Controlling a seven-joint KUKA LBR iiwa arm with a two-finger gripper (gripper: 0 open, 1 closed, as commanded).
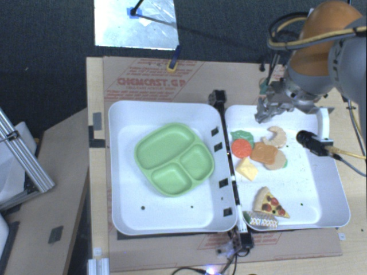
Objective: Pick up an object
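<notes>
The gripper (265, 114) hangs low over the far end of the right bin (330, 208). I cannot tell how it is set, and nothing shows in its grip.

The toy foods lie just in front of it, toward the near side. Closest is a tan curved piece (277, 135), almost right under it. A bit further on is an orange-brown bread-like piece (266, 153). Beside that, toward the middle wall, sit a red round slice (241, 148) and a green leafy bit (243, 136). A yellow cheese wedge (247, 169) comes next, and a pizza slice (270, 203) lies farthest off, near the front rim.

These look like small plastic toys, so I think they are light, hard and a little slippery. The tan curved piece seems the easiest pick: pinch it across its thin middle.

The toys in the bunch touch each other, so there is little room between them. The pizza slice has open floor all around. The left bin (126, 211) holds a green divided plate (174, 159), well away from the gripper.
</notes>
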